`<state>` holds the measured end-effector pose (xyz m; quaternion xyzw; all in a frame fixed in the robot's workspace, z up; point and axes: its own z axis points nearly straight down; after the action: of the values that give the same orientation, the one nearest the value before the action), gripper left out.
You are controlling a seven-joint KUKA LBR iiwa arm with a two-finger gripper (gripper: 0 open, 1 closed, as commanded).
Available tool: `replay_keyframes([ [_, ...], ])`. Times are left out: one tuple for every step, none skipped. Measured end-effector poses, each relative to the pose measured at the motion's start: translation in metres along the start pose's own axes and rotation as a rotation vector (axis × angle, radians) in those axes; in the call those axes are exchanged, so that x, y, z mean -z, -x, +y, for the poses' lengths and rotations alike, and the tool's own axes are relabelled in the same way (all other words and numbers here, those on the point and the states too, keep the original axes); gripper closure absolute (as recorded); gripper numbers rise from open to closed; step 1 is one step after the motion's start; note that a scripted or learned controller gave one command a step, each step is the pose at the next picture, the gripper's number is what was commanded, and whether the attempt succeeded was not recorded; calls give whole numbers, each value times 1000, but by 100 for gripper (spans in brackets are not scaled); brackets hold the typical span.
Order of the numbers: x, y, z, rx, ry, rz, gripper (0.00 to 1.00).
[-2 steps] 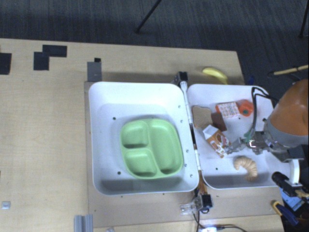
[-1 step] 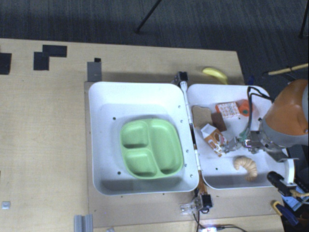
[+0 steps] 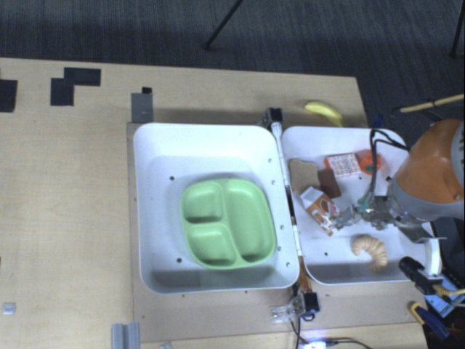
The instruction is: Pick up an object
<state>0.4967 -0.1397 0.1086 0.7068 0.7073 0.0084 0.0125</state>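
Note:
The right bin [image 3: 312, 140] holds several objects. A small white and orange carton [image 3: 317, 206] lies near its left wall. A red and white box [image 3: 343, 165] sits further back, next to a brown flat piece [image 3: 309, 173]. A tan croissant-shaped toy [image 3: 371, 249] lies near the front wall. My gripper [image 3: 349, 214] hangs low over the middle of this bin, just right of the small carton and behind the croissant. Nothing is visibly held in it.
The left bin [image 3: 156, 195] holds a green divided plate [image 3: 227, 222]. A yellow banana [image 3: 323, 110] lies on the bench behind the right bin. The arm's orange band [image 3: 432, 169] covers the right bin's right side. Cables and clips sit at the front right corner.

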Motion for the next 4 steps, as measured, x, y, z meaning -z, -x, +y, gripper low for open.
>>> replay_keyframes([
  [-1,-6,2,1,5,1,0],
  [-1,-9,2,0,6,-1,0],
  [-1,-10,2,0,7,-1,0],
  [-1,-11,2,0,7,-1,0],
])
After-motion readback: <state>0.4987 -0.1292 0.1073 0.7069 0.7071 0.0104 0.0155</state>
